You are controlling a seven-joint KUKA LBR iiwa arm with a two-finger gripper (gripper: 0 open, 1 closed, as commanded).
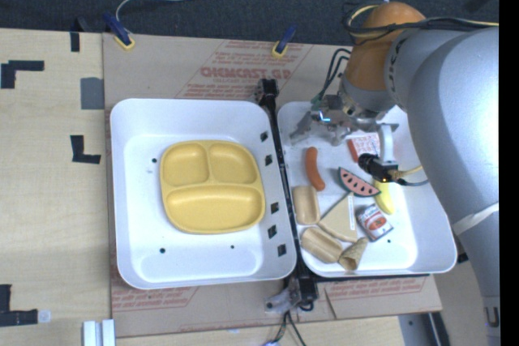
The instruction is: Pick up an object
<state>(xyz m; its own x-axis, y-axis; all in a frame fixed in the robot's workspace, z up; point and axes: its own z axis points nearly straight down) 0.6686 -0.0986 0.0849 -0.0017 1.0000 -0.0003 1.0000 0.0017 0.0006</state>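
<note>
Camera view: gripper (332, 119) hung low over the right bin's (422, 243) far end, near the toy hot dog (314, 168); finger state could not be told.

Yellow tray (213, 186); white bins (130, 198); red sausage (314, 168)

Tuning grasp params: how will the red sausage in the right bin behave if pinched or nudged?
The sausage looks like a smooth, rounded cylinder, so it will probably roll sideways if nudged. Its glossy skin may slip from a pinch. It lies apart from the bread pieces, so a grasp across its width seems feasible.
</note>
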